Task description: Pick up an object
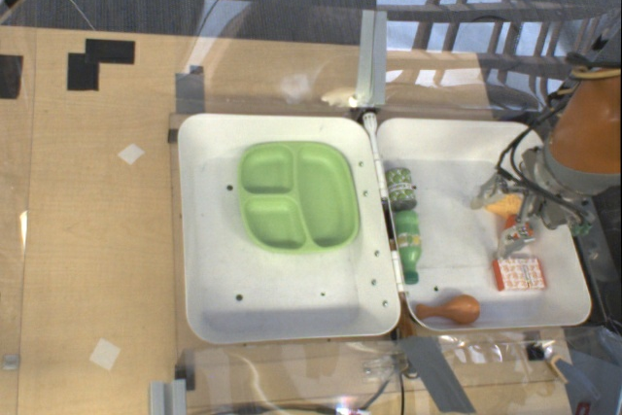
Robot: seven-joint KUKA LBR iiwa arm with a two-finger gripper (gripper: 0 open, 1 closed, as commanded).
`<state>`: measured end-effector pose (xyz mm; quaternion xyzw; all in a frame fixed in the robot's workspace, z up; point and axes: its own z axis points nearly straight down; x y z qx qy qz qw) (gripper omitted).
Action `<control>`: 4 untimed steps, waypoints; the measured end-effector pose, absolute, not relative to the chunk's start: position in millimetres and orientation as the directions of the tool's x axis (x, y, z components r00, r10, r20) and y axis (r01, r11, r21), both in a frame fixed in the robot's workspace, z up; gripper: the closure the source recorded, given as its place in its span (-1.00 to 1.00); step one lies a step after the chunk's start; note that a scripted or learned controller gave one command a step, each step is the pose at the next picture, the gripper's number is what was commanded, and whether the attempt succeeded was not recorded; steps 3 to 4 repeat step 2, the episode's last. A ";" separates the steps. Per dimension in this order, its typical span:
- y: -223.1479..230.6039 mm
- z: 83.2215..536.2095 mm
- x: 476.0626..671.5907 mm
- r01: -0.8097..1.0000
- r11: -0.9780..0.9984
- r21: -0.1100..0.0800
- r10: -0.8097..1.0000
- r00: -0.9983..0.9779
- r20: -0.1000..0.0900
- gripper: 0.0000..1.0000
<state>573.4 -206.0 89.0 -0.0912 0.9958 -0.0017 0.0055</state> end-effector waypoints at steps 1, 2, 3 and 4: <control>-204.8 105.0 579.4 -0.189 0.982 -0.012 -0.190 -0.982 -0.027 1.00; -121.6 168.4 548.2 -0.427 0.904 -0.005 -0.427 -0.904 -0.012 1.00; -121.6 168.4 548.2 -0.427 0.904 -0.005 -0.427 -0.904 -0.012 1.00; -121.6 168.4 548.2 -0.427 0.904 -0.005 -0.427 -0.904 -0.012 1.00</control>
